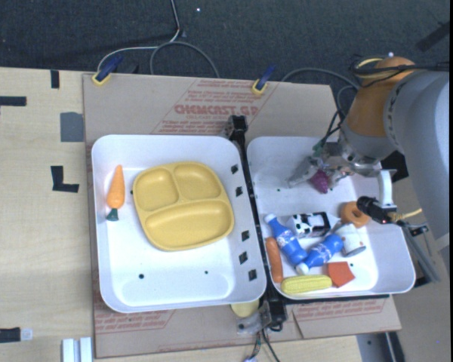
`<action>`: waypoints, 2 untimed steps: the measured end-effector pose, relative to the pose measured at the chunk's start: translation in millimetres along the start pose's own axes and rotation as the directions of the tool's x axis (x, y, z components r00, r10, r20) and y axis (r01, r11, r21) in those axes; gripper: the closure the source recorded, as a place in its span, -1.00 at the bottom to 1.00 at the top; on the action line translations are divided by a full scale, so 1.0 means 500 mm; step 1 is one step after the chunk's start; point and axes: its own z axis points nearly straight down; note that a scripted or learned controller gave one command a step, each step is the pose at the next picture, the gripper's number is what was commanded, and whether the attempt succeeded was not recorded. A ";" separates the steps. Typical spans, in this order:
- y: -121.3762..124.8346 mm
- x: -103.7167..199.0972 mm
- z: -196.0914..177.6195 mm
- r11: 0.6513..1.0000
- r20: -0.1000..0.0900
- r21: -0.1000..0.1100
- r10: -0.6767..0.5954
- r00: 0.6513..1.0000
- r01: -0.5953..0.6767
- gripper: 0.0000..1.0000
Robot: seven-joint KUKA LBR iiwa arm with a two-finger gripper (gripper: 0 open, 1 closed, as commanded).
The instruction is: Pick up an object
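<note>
Since the gripper (pixel 314 173) hangs low over the far end of the right bin (pixel 281 151), with a small purple thing (pixel 320 181) right at its tip, that purple piece looks to me like the one it is going for. From where I stand they seem to touch, or very nearly. I cannot tell how wide the gripper is open, or whether it has any hold on the piece at all.

To do this step well, I would want the gripper centred over the purple thing before it closes, low enough to catch the body and not just the top. Then it should lift straight up without dragging sideways. The piece sits alone, with bare bin floor around it, which helps.

The crowd lies on the near side of the gripper, a little apart from it: a black-and-white toy (pixel 311 222), two blue bottles (pixel 287 243), a red block (pixel 341 274), a corn cob (pixel 307 283) and a carrot (pixel 274 255). An orange piece (pixel 355 213) sits nearer, on the arm's side. A sloppy lift that swings that way could knock into them.

Well away from the gripper, across the divider, the left bin (pixel 106 262) holds a yellow divided plate (pixel 183 204) and a second carrot (pixel 116 187).
</note>
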 end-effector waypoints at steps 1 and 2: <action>-0.003 -0.005 -0.020 1.000 0.002 0.000 0.002 1.000 -0.002 1.00; -0.066 0.178 -0.207 1.000 -0.004 -0.008 -0.006 1.000 0.006 1.00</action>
